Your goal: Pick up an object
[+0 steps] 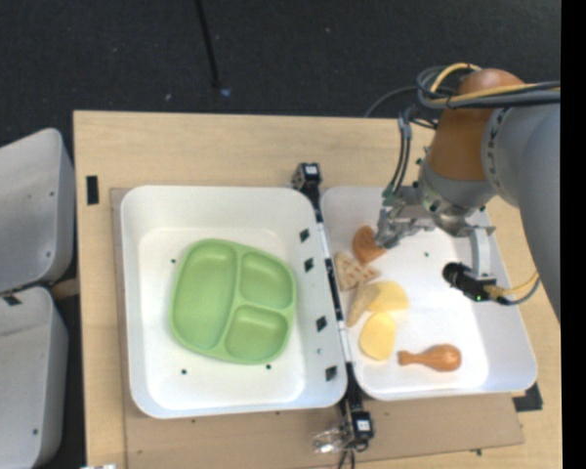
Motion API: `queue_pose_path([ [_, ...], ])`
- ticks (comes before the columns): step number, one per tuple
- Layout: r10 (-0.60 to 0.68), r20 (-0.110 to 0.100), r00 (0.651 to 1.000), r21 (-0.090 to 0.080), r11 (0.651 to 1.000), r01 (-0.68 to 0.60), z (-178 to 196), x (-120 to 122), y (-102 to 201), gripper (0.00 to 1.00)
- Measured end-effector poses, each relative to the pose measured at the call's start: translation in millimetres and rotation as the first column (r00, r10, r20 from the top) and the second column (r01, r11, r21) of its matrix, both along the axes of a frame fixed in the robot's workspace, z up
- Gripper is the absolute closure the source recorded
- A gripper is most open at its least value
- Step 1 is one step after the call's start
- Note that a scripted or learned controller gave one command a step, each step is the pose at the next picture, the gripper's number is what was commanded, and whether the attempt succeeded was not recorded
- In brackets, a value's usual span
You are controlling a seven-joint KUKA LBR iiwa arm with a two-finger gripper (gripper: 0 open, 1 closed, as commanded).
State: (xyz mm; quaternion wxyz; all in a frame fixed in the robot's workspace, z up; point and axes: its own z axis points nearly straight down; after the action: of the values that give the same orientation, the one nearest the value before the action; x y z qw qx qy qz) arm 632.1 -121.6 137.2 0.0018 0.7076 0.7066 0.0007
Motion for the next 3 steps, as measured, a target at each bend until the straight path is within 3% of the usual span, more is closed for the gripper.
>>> queue_pose_path([
  [2, 0.003, 0.003, 1.0, 0.0, 1.0, -0.003, 114, 3, -8, 1.0],
  [3, 0.006, -0.004, 1.0, 0.001, 1.0, -0.006, 103, 12, 39, 1.0],
])
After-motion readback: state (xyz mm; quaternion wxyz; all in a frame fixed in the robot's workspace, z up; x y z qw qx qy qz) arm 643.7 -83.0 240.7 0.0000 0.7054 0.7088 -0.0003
